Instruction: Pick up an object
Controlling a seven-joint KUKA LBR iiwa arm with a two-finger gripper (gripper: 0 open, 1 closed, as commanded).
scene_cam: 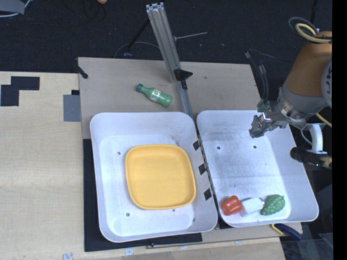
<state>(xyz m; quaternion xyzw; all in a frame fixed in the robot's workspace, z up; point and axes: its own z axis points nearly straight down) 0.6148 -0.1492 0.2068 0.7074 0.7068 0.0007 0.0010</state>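
Note:
My gripper (pixel 259 128) hangs over the far right part of the right bin (pixel 244 156), with nothing visible between its fingers. Three small objects lie along that bin's near edge, well below the gripper: a red pepper-like piece (pixel 231 205), a white block (pixel 252 206) and a green bunch of grapes (pixel 272 205). A yellow square plate (pixel 160 175) lies flat in the left bin (pixel 108 145).
A green bottle (pixel 154 95) lies on its side on the bench behind the left bin. A slanted metal rail (pixel 169 42) rises behind the gap between the bins. Black clips (pixel 201 168) mark the seam where the bins meet.

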